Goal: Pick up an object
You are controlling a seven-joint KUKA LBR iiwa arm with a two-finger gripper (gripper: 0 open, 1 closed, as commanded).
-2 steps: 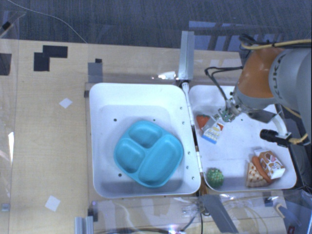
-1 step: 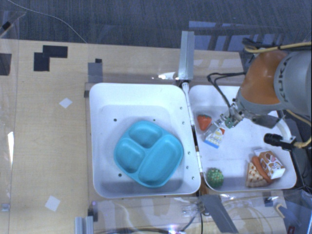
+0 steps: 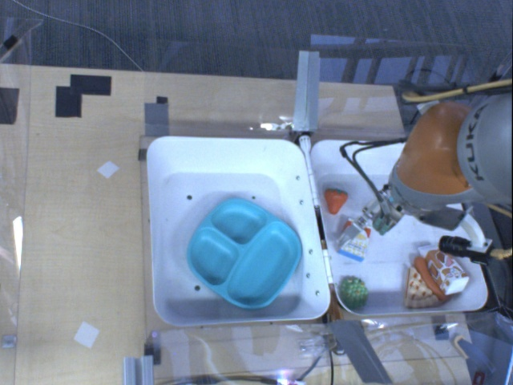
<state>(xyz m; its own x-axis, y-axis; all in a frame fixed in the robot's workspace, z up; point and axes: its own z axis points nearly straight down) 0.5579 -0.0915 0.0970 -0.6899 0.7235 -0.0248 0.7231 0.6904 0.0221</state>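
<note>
One small carton (image 3: 354, 241) lies in the right bin (image 3: 377, 299), tilted, long axis running upper-left to lower-right — directly below-left of the jaws (image 3: 375, 217), touching or nearly so — jaw state indiscernible.

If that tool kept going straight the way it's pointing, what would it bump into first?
Most likely the small carton lying right below the tool in the right bin. It already looks very close, though depth is hard to judge from above.
</note>
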